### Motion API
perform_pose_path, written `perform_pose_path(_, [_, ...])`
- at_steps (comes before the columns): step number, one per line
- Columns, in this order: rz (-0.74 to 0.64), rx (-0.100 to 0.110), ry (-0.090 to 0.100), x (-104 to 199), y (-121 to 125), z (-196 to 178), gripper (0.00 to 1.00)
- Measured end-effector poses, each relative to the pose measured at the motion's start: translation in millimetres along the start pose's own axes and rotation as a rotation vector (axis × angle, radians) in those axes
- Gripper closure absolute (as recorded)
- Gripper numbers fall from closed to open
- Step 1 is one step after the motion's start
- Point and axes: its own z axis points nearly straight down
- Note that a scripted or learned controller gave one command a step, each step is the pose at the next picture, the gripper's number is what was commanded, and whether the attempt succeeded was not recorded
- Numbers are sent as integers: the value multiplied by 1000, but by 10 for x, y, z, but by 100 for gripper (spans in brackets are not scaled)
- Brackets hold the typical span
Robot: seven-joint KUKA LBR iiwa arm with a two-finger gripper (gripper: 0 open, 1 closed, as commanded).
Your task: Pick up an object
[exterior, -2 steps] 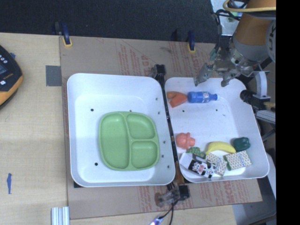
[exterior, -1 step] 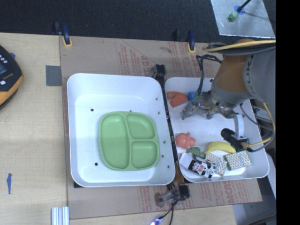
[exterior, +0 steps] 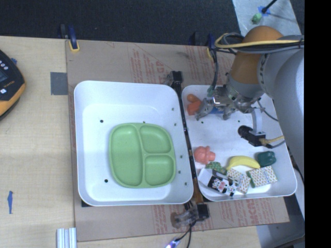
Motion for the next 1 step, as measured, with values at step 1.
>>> perform_pose_path(1, [1,-1,0,5,1,-2,0])
